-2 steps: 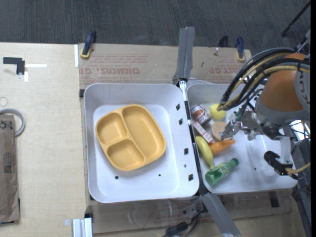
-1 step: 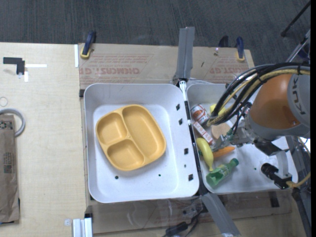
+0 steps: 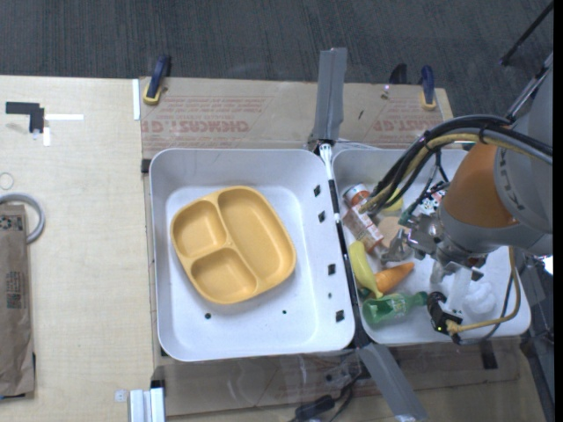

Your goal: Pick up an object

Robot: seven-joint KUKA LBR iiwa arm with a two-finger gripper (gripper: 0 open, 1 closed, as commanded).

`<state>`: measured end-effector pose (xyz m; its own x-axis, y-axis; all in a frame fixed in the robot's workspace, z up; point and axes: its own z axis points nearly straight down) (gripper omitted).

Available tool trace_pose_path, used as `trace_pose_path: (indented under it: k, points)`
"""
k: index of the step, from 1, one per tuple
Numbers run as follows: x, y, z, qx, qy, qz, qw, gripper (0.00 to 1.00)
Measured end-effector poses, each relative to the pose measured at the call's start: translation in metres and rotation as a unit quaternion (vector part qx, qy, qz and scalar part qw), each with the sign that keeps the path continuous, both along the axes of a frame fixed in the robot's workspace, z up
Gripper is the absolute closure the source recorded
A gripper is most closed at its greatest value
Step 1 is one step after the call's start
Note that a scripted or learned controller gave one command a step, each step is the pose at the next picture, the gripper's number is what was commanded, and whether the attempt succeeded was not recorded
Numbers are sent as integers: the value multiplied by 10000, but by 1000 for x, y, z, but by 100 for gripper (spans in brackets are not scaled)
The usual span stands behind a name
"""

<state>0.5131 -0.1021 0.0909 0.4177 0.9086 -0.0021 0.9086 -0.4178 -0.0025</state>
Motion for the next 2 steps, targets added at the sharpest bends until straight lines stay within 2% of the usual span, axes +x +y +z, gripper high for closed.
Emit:
trace_pose_path:
  k: [1, 2]
  points:
    - [-1, -1, 8, -1, 18, -12, 10000, 100]
    - [0, 45, 130, -8, 4, -621, 9981, 100]
